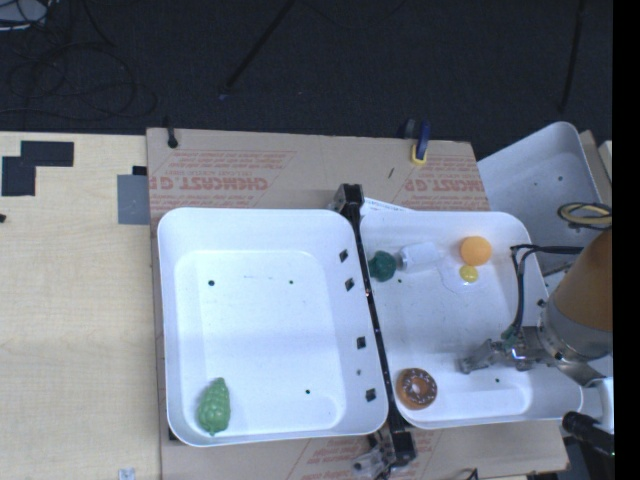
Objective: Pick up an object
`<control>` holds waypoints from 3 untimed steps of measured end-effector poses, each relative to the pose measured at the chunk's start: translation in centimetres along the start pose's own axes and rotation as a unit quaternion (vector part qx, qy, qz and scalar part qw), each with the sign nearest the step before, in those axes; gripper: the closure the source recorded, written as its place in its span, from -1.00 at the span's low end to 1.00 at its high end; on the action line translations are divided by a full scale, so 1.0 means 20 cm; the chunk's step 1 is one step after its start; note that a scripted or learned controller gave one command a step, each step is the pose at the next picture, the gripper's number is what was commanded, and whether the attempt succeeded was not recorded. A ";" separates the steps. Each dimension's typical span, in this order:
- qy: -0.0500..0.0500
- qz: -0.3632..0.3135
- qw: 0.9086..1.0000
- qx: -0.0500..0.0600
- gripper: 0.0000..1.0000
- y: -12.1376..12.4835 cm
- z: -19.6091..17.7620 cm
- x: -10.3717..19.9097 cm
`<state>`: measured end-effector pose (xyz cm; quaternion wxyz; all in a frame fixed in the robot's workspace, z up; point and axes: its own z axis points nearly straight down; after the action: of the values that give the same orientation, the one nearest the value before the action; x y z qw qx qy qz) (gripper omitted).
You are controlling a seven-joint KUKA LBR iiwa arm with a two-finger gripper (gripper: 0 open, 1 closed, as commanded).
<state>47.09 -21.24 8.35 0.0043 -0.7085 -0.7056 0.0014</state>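
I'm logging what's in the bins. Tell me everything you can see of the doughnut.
The doughnut is a small brown ring with a pale hole and light speckles on top, likely a toy. It lies flat on the floor of the right bin, near its front-left corner, touching nothing else. The hand is just to its right, apart from it.

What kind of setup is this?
Likely a robot grasping test bench in a lab: two white bins holding small toys such as a donut and ball, an arm reaching in, loose cables behind.
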 end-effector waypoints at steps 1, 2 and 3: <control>-0.002 -0.003 1.000 -0.004 -1.00 0.25 -0.02 0.00; -0.002 -0.003 1.000 -0.006 -1.00 0.56 -0.03 0.00; -0.002 -0.003 1.000 -0.005 -1.00 0.64 -0.24 0.00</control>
<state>59.86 -21.40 13.02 -0.0006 -0.7067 -0.7075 -0.0003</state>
